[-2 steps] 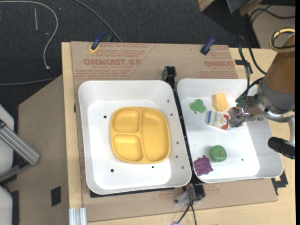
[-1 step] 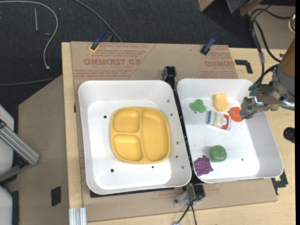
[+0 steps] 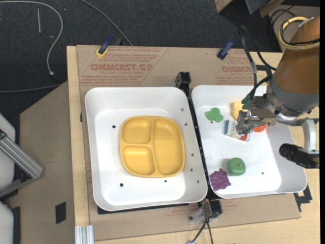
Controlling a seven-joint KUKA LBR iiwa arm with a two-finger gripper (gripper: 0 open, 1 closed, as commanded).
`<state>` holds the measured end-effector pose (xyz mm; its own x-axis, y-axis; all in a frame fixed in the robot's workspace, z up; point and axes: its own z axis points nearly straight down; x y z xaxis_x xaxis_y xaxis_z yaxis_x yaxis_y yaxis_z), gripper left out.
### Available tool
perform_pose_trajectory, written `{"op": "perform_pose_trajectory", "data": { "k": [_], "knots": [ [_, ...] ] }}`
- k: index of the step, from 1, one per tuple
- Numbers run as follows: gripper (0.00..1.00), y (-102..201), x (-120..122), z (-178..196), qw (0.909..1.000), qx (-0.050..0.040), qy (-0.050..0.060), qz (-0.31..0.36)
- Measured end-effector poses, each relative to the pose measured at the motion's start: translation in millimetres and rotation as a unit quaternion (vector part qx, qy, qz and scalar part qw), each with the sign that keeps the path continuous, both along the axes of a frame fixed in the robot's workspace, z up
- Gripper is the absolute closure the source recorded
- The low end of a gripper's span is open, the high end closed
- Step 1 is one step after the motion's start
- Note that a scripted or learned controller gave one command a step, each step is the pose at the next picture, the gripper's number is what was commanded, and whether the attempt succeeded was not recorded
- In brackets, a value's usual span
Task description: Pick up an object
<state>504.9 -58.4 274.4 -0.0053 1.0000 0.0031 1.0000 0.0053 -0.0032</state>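
The gripper (image 3: 245, 127) hangs low over the right bin (image 3: 264, 184), in its upper middle part. Directly under and beside it is a small cluster of things: a small carton with blue print (image 3: 232, 129) touching the gripper on the side toward the left bin (image 3: 101, 151), a yellow block (image 3: 236, 108) just behind it toward the far rim, and an orange-red piece (image 3: 259, 127) on the side toward the arm. The wrist covers the fingertips, so I cannot tell if they are spread, closed, or pinching something; nothing is clearly seen between them.

The relation that matters here, in my judgement, is that the carton is the nearest candidate. It lies just beside the gripper, a little toward the left bin, and its long side seems to run roughly from the far rim toward the near rim, slightly tilted. A grasp would probably go across its short side.

The other things in the right bin are well apart from the gripper: a green leaf-shaped toy (image 3: 214, 115) toward the left bin, and a green round fruit (image 3: 236, 165) and purple grapes (image 3: 219, 179) near the front rim. The left bin holds a yellow divided plate (image 3: 152, 146).
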Motion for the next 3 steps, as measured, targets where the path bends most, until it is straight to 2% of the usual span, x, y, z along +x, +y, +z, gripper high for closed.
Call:
{"op": "perform_pose_trajectory", "data": {
  "k": [2,3],
  "knots": [
    [1.0,97.0,-1.1,-7.8,1.0,-0.0007,0.0,-0.001],
    [1.0,144.4,4.1,-37.0,1.0,-0.0007,0.002,-0.001]
  ]
}}
